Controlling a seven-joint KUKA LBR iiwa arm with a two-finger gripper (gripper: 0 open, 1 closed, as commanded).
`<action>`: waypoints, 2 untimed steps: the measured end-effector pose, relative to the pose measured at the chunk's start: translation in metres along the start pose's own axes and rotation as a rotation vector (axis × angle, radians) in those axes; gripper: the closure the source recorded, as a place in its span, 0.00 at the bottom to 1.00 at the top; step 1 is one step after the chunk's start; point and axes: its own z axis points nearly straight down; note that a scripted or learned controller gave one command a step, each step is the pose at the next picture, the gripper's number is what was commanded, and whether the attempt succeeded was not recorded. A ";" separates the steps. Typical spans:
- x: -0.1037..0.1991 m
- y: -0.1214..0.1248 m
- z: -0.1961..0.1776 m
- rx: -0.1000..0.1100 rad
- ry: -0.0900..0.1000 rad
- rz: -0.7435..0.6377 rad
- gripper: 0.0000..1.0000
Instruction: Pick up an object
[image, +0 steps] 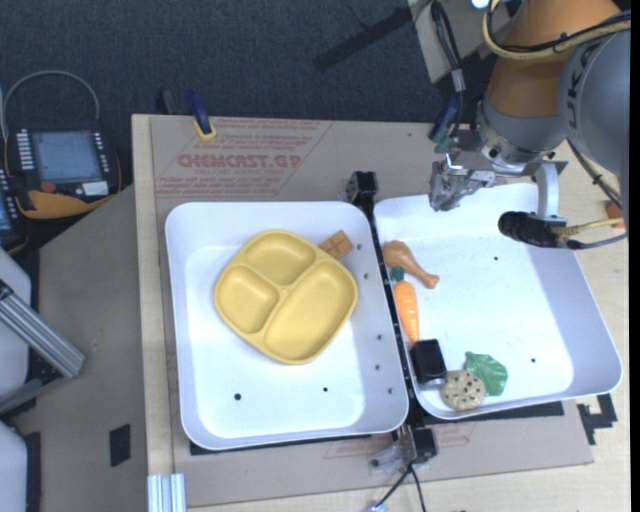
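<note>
Claw (447, 192) hangs above the right bin's (560, 330) far rim, holding nothing; its opening I cannot tell. Nearest lies the toy drumstick (408, 262), beside the carrot (406, 311): probably light, hard, slick plastic, best pinched across its narrow shank.

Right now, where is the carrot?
The carrot lies in the right bin, against its left wall, just below the chicken drumstick and above the black block.
</note>
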 end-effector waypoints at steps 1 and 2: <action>0.048 -0.027 -0.008 0.001 0.001 0.000 1.00; 0.091 -0.055 -0.010 0.002 0.000 0.001 1.00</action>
